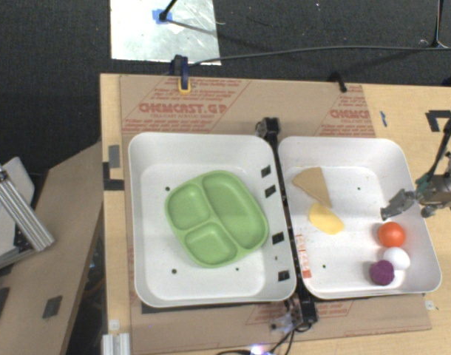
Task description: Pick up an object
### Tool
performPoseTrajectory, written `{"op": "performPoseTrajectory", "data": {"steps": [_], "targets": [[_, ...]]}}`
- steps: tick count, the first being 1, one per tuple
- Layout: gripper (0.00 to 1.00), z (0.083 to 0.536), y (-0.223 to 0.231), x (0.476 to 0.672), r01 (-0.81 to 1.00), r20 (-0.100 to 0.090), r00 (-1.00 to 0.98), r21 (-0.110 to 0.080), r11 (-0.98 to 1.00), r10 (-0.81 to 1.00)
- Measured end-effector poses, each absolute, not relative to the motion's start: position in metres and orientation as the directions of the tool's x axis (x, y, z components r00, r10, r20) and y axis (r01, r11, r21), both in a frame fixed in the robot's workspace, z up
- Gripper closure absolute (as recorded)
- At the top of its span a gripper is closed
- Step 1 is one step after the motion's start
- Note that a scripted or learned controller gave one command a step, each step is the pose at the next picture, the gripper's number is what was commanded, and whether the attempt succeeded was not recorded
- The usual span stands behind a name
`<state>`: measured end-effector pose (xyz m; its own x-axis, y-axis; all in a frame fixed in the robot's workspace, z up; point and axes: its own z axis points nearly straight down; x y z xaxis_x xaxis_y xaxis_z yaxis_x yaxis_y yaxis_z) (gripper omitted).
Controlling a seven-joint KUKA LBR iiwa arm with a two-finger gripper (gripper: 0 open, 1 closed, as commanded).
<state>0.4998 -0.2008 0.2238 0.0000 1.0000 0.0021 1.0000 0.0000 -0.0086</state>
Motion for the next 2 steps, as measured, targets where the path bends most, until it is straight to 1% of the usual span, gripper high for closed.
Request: {"op": "performPoseTrajectory", "data": {"steps": [1, 2], "targets": [[0.0, 0.229, -0.201, 0.502, 1.0, -0.001, -0.003, 0.001, 0.003, 1.0], [0.0, 0.172, -0.202, 0.493, 1.0, 0.001, -0.001, -0.003, 0.001, 1.0]]}}
